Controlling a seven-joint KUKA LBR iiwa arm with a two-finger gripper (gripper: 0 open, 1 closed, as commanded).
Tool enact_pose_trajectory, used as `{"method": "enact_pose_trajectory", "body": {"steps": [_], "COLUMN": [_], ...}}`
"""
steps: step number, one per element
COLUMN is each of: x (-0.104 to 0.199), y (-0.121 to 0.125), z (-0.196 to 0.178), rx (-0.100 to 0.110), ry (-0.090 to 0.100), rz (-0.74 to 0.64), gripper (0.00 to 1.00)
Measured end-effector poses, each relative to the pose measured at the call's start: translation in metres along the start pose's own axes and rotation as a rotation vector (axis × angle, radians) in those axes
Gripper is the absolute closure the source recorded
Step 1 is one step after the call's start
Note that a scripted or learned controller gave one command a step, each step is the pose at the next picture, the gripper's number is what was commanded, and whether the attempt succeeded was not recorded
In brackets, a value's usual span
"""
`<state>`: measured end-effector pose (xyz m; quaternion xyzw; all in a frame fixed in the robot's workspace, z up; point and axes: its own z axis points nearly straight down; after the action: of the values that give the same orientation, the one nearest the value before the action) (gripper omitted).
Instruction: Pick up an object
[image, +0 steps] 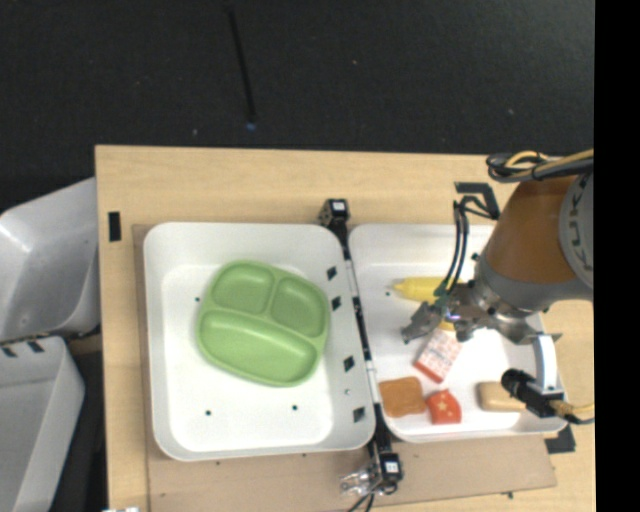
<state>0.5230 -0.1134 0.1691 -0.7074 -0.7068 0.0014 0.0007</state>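
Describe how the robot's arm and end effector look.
The arm has a grey shell with a wide orange-brown band above the wrist. Black cables run down its side, with a yellow-black loop near the top. The end effector is a dark grey metal assembly with a small blue-violet glint.

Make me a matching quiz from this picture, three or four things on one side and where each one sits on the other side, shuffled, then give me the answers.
Things:
1. green divided plate
2. yellow item
3. red item
4. tan block

Places:
A. right bin, near the front wall, beside the brown piece
B. middle of the left bin
C. right bin, far half, partly under the arm
D. right bin, front right corner

Pairs: 1-B, 2-C, 3-A, 4-D
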Motion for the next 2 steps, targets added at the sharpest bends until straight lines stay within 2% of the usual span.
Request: {"method": "enact_pose_trajectory", "body": {"steps": [1,2], "x": [-0.0024,-0.0046], "y": [-0.0025,0.0002], "z": [0.0601,0.0642], "rx": [-0.007,-0.011], "ry": [-0.004,-0.002], "rz": [0.0,0.004], "gripper": [0.0,0.0]}}
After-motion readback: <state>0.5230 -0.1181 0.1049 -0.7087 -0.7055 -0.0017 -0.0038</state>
